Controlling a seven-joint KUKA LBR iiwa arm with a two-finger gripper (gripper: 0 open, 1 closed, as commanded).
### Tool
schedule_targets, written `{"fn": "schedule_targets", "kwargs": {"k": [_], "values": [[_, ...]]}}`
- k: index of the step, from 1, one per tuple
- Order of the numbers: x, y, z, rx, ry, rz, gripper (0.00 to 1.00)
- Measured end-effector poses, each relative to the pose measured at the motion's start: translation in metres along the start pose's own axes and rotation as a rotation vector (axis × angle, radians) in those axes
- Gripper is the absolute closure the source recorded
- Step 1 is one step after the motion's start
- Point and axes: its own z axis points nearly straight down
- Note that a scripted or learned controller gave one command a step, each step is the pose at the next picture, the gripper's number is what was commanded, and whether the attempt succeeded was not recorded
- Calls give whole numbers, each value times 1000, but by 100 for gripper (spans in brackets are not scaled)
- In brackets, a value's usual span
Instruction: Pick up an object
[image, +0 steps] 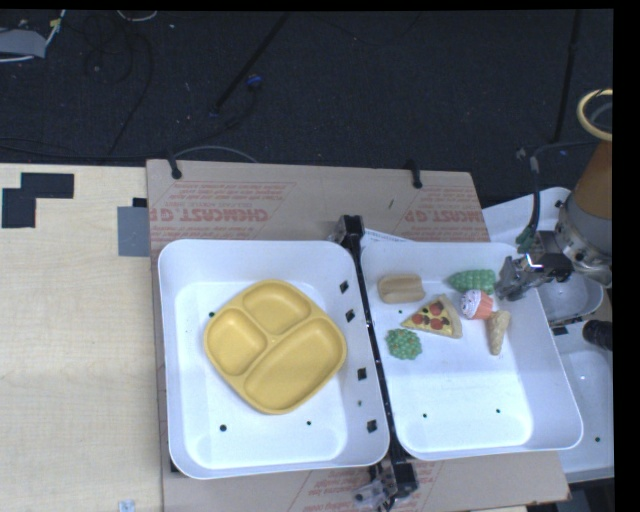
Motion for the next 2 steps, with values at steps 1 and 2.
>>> {"fn": "schedule_targets", "kwargs": {"k": [1, 2], "values": [[52, -9, 14, 7, 3, -2, 100], [98, -14, 10, 6, 3, -2, 100]]}}
